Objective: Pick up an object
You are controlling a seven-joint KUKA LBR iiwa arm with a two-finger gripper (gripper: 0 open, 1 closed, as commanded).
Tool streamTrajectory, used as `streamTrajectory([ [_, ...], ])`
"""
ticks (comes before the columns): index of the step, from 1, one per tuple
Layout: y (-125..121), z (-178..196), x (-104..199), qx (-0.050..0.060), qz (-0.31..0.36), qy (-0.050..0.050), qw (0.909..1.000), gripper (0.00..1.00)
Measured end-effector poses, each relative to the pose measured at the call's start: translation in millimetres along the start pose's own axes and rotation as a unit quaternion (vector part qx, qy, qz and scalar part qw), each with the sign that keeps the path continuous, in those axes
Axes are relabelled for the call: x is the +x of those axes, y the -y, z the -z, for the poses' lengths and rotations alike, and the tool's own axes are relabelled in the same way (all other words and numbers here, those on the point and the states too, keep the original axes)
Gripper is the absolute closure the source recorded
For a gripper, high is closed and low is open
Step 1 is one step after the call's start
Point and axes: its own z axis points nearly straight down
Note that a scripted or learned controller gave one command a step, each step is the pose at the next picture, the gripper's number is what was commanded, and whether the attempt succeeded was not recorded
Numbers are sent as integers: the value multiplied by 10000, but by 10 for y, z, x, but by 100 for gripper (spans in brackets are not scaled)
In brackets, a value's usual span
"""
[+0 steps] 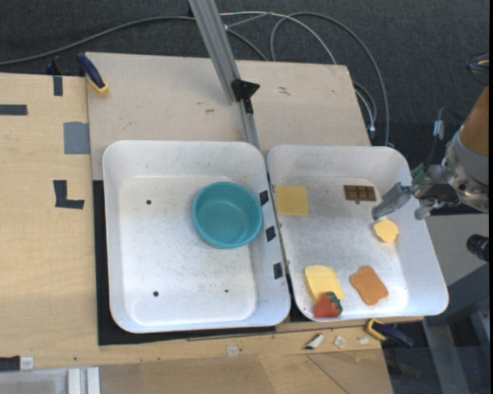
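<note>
Camera view from above looks down at a slant on a wooden tabletop (pixel 33 220) carrying two shallow white bins side by side. From where I stand, the left bin (pixel 131 302) has a teal bowl (pixel 227 213) sitting upright toward its right side, just beside the wall shared with its neighbour.

In the right bin (pixel 423 290) lie several small toy foods. A pale yellow square slice (pixel 292 200) rests near the left wall, and a brown chocolate bar piece (pixel 360 193) lies further right near the back. A small yellow chunk (pixel 386 231) sits by the right wall. Toward the front, a yellow wedge (pixel 322 281) touches a red strawberry (pixel 328 305), with an orange piece (pixel 368 285) just beside them.

Reaching in from the right, the grey arm puts its claw (pixel 398 199) over the right edge of the right bin, just above the small yellow chunk and near the chocolate piece. One grey finger points down-left into the bin; I cannot tell whether the claw is spread or closed, and nothing shows between its fingers.

A metal pole (pixel 218 43) slants across the back of the tabletop.
</note>
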Motion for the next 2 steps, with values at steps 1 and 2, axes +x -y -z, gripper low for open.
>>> streamTrajectory([
  [1, 1, 1, -1, 0, -3, -1, 10000, 0],
  [2, 92, -523, -52, 24, -10, -2, 10000, 0],
])
